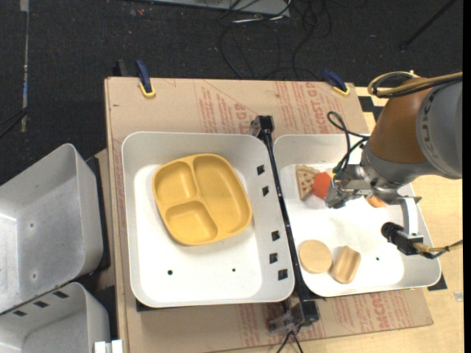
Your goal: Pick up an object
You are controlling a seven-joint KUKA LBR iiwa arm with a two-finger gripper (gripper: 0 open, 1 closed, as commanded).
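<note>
The claw (pixel 335 197), its opening impossible to judge, is positioned in the right white bin (pixel 412 274) just beside a small red rounded object (pixel 321 184) and a tan triangular slice (pixel 305 180).

Arm (pixel 412 134) reaches in from right; jaws' state seemingly obscured.

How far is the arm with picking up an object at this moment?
Done: the gripper is down in the right bin, beside the red object and the cracker-like piece. In hand: no object is visibly between its fingers. Left: gripping and lifting; the tan disc and tan block lie untouched.
</note>
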